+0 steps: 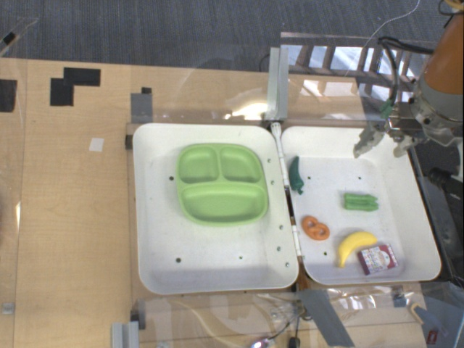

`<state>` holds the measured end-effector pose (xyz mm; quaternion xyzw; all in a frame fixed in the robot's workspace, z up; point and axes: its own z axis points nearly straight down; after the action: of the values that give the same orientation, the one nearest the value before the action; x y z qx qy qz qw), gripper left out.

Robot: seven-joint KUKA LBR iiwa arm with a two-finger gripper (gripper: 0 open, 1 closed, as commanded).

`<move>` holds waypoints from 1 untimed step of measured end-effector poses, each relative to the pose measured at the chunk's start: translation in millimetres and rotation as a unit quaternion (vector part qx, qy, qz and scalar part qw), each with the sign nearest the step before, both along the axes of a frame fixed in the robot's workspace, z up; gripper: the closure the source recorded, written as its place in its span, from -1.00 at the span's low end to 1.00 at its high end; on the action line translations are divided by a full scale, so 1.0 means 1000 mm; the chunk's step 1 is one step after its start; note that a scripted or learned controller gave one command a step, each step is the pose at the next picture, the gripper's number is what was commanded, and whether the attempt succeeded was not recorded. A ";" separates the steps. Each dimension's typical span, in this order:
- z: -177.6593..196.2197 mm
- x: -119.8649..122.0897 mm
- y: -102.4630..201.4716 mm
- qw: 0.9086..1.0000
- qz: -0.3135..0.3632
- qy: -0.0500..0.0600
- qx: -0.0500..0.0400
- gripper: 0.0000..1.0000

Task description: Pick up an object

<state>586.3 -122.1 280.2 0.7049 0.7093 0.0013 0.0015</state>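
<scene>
The gripper (382, 144) hangs over the right bin's (428, 267) far edge, fingers spread wide and holding nothing. A banana (354, 246) lies near the front.

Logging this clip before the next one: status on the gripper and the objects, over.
Gripper open, above right bin's far edge, holding nothing. Small green cylinder-shaped toy nearest below it, untouched. Yellow plastic banana and orange pretzel-shaped toy lie apart; nothing blocking.

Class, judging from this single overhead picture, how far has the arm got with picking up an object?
Done: nothing lifted. The banana, pretzel, green pod, dark green piece and maroon packet all lie in the right bin.
In hand: the open gripper hangs over that bin's far edge, holding nothing.
Left: choose, descend, grasp, lift.
</scene>
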 end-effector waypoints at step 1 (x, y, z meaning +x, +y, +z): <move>-0.132 -0.060 -0.035 1.000 0.010 0.001 0.000 -1.00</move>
<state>526.2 -156.7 148.3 0.6977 0.7164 0.0007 0.0008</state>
